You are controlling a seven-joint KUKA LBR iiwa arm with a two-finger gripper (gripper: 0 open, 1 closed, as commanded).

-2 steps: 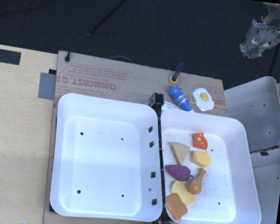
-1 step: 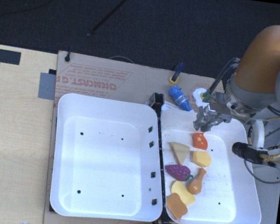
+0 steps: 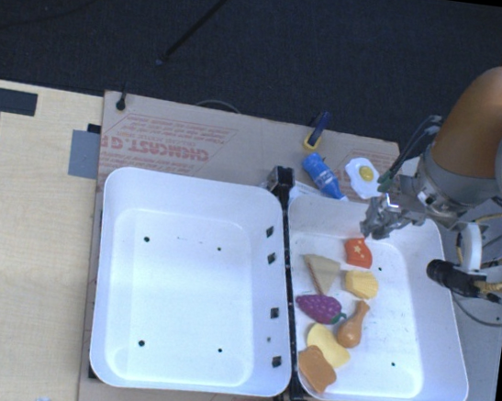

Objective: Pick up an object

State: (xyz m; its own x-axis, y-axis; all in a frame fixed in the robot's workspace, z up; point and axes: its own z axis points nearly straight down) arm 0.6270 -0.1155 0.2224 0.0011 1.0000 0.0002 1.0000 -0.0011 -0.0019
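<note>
While the dark metal claw (image 3: 379, 228) hangs over the back of the right white plastic bin (image 3: 437, 360), nothing sits between its tips, and the picture is too small to tell how far apart those tips are. Just below the claw lies a small red toy piece shaped like a wedge (image 3: 359, 252), near the bin's back wall. It is the closest thing, so it looks like the one to pick.

To do this step well, the claw should go straight down over the middle of the red piece, with one tip on each side, then squeeze and lift slowly. It should keep away from the yellow block of toy cheese (image 3: 362, 284) just beside it, so it does not bump that.

The red piece looks short and chunky. Its long way seems to run from the back of the bin toward the front, with the narrow end pointing back toward the claw, but this is hard to see. Squeezing across the short way seems best.
</note>
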